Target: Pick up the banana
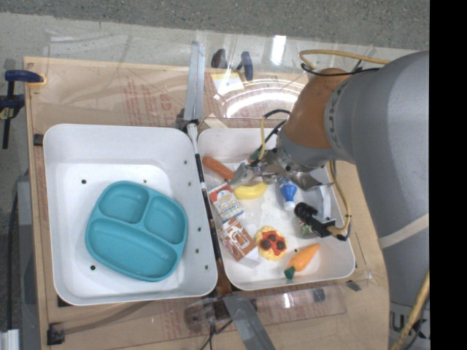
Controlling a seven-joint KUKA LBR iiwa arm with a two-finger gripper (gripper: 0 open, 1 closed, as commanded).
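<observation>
Worktop [109, 93] is light wood w/ a clear sheet over it, grey floor beyond its far edge. A blue clamp [13, 100] grips the left edge. Two shallow white bins sit side by side, touching along the middle.

Arm [379, 144]: big grey body reaching in from the right, orange band [314, 115] above the wrist, wrist angled down over the far part of the right bin. Yellow and black cables loop round it.

Left bin [66, 152] holds a teal divided tray [137, 230], three compartments, lying flat near the bin's centre.

Right bin [336, 265] is crowded. Hand [250, 172] is low over the far-left part of it, metal fingers pointing left; they look slightly parted w/ nothing seen between them. Banana [250, 191] lies flat just below the fingertips, close to them; can't tell if touching. An orange sausage-like piece [217, 168] lies just left of the hand. Small carton [227, 203] and a brown-and-white box [237, 239] lie near the bin's left wall. Red-yellow round toy [273, 243] sits mid-bin, carrot [303, 258] near the front right corner. Blue-and-white bottle [287, 193] is right of the banana.
</observation>
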